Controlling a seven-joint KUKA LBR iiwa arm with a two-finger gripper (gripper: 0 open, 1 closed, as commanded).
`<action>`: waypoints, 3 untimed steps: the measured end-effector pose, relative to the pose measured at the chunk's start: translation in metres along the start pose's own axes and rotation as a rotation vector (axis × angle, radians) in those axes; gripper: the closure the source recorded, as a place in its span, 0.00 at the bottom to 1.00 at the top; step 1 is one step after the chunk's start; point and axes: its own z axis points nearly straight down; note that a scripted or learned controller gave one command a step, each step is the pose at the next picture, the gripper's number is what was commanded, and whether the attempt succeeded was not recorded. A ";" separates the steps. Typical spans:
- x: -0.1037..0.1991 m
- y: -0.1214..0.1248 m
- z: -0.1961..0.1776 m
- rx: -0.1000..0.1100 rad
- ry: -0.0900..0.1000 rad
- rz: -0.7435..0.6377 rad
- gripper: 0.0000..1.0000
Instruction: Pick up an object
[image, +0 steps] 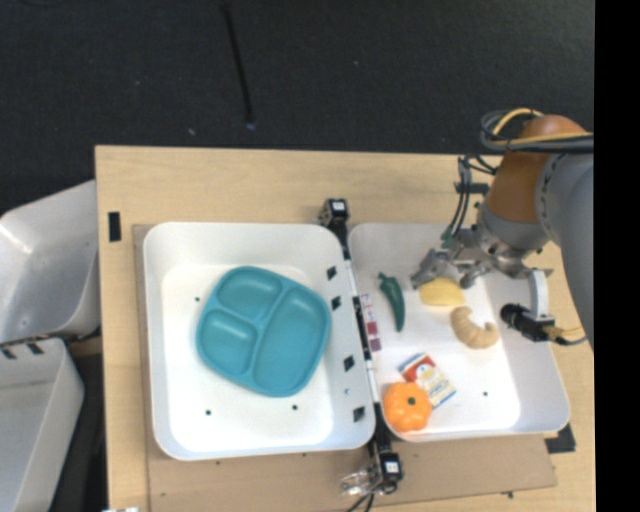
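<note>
The end effector (450, 268) hangs low in the right bin (530, 400), its fingers spread apart just above a yellow lemon-like piece (441, 293). A croissant (473, 329) lies beside it, a green pepper (392, 300) to its left, and nearer the front a small carton (430, 378) touches an orange pumpkin (407, 407).

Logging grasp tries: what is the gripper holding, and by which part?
Cannot tell: the gripper sits right above the yellow lemon, but no hold shows.

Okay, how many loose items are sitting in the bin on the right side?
5. A green pepper near the divider, a yellow piece under the pincer, a tan croissant shape beside it, a small carton and an orange pumpkin at the front. The arm may hide more.
</note>
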 end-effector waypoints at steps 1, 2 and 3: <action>-0.001 0.001 -0.011 -0.002 -0.002 -0.001 1.00; -0.002 0.012 -0.070 -0.006 0.000 -0.002 1.00; 0.001 0.018 -0.121 -0.006 0.000 -0.004 1.00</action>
